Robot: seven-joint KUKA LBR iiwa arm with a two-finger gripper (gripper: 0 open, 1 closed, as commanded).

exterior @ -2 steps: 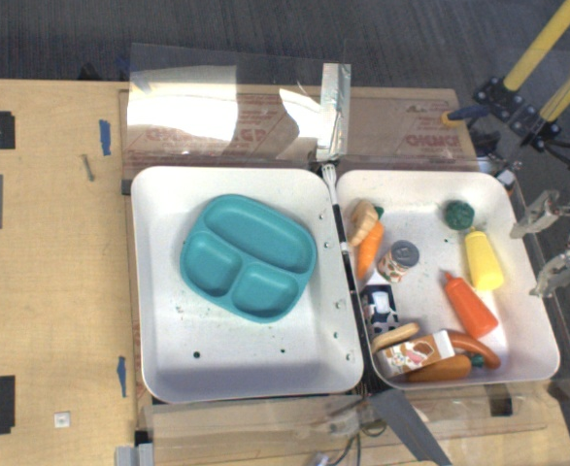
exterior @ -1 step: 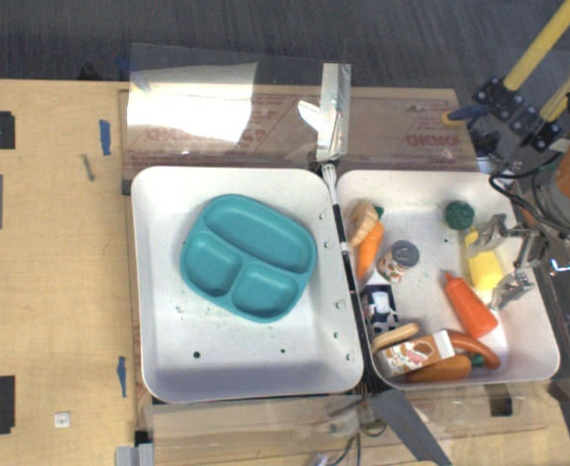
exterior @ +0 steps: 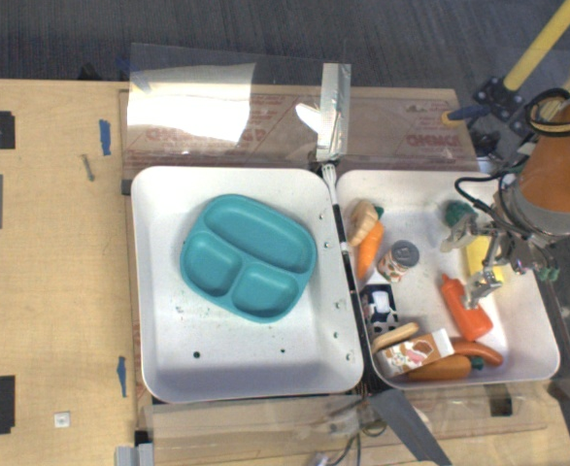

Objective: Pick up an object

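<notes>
My gripper [exterior: 490, 265] hangs low over the right side of the right bin [exterior: 547, 357], below the orange-banded wrist. Right beside it, partly covered, is a yellow toy piece [exterior: 476, 254]. Just below lies a red-orange toy vegetable [exterior: 462, 314]. Whether anything is gripped is hidden by the gripper body. An orange carrot [exterior: 367, 251] and a tan cone-shaped piece [exterior: 361, 218] lie along the bin's left wall. A small grey can [exterior: 401, 257] stands mid-bin.
The left bin [exterior: 158, 338] holds a teal divided plate [exterior: 249, 256]. A black-and-white toy [exterior: 382, 305], a snack packet [exterior: 416, 349] and a brown-orange sausage shape [exterior: 450, 365] crowd the right bin's front. A green item [exterior: 456, 212] lies near the arm's cables.
</notes>
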